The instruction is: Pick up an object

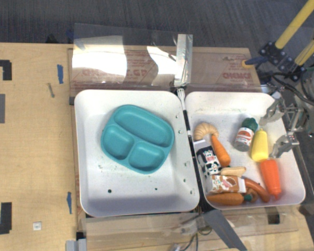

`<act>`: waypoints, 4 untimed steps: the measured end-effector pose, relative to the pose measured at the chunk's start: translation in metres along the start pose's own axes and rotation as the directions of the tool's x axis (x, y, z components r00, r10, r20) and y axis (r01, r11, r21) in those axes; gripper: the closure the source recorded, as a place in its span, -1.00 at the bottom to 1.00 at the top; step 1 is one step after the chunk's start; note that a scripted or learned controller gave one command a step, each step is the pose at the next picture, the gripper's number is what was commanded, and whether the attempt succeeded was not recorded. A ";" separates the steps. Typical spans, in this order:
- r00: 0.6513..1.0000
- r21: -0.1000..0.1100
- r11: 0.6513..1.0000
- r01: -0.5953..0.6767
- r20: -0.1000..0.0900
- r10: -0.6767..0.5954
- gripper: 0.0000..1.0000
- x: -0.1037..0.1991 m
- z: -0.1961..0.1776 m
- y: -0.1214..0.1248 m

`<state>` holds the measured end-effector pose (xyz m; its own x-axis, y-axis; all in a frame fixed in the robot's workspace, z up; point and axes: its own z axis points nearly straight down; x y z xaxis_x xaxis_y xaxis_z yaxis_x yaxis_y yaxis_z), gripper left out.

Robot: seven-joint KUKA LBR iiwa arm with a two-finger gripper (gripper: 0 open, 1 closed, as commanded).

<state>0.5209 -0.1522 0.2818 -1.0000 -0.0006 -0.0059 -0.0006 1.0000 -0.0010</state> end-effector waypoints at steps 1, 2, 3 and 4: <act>0.977 -0.003 0.977 0.211 -0.003 -0.211 -1.00 0.036 0.166 0.004; 0.990 0.000 0.990 0.142 0.001 -0.142 -1.00 0.006 0.166 -0.011; 0.955 0.005 0.955 0.297 0.008 -0.297 -1.00 -0.043 0.192 0.044; 0.981 0.013 0.982 0.188 0.046 -0.188 -1.00 -0.006 0.185 0.056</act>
<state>0.5282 -0.0965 0.0965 -0.9806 -0.1891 -0.0517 -0.1885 0.9819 -0.0154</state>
